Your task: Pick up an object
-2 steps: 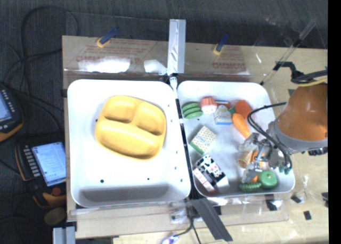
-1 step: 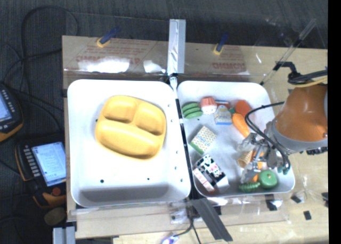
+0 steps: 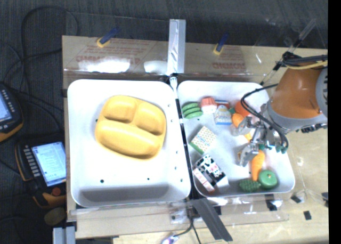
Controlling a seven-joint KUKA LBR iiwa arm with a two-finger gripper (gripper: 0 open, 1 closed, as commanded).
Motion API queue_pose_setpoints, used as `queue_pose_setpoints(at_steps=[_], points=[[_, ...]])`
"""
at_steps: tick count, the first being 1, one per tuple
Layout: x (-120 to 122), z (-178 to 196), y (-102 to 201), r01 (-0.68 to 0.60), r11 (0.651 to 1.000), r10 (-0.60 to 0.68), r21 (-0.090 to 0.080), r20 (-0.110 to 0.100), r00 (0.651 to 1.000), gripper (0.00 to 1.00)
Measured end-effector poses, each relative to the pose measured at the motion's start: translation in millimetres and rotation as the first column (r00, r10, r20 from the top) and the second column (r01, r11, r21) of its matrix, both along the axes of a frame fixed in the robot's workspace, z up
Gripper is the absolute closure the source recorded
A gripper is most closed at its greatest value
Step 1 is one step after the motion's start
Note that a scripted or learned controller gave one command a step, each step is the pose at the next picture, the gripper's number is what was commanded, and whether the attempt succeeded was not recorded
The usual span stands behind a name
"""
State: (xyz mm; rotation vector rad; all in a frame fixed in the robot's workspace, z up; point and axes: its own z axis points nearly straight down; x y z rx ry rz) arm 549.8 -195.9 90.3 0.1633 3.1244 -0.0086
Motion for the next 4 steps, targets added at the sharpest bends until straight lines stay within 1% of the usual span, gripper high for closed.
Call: queue_pose_setpoints(at_steps=[1, 2, 3, 4], points=[[-38.1, 0.6, -12.7, 0.156, 0.988, -0.156, 0.006, 0.005, 0.988, 0.0], [-56.7, 2.0, -9.9, 0.183, 0.983, -0.183, 0.004, 0.015, 0.983, 0.0], [-37.7, 0.3, 30.4, 0.317, 0.948, -0.317, 0.005, 0.004, 0.948, 0.0], [59.6, -0.4, 60.0, 0.175, 0.985, -0.175, 0.004, 0.003, 0.985, 0.0]])
